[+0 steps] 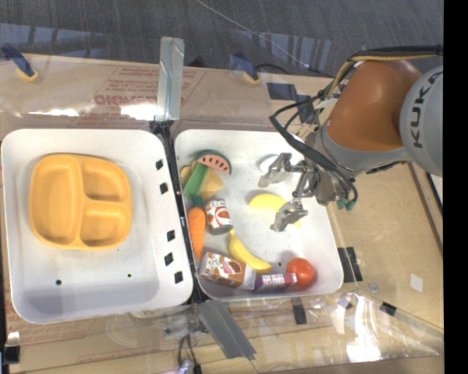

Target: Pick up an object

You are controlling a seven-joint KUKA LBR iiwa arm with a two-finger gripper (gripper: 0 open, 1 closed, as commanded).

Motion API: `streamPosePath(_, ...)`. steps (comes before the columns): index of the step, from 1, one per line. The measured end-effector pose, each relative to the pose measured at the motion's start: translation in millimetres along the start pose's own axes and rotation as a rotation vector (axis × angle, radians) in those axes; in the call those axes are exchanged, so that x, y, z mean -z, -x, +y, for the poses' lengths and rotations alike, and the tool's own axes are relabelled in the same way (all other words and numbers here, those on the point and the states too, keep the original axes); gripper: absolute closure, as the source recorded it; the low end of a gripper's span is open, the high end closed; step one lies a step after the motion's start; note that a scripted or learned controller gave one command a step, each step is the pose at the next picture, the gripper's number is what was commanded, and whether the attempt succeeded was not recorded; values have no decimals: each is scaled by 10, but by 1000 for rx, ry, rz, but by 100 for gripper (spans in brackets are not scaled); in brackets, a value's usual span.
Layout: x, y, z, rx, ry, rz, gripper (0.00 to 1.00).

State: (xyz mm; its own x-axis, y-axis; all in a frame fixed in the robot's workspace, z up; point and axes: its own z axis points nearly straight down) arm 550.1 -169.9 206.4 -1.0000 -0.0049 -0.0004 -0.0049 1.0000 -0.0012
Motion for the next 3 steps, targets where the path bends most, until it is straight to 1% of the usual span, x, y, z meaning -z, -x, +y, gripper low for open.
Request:
streamPosePath(1, -1150, -79, 557, 83, 2, 0, 0)
streamPosePath(2, -1118, -339, 717, -18, -1, -12, 0)
streamPosePath(3, -1016, -324, 736, -9, -1, -13, 100)
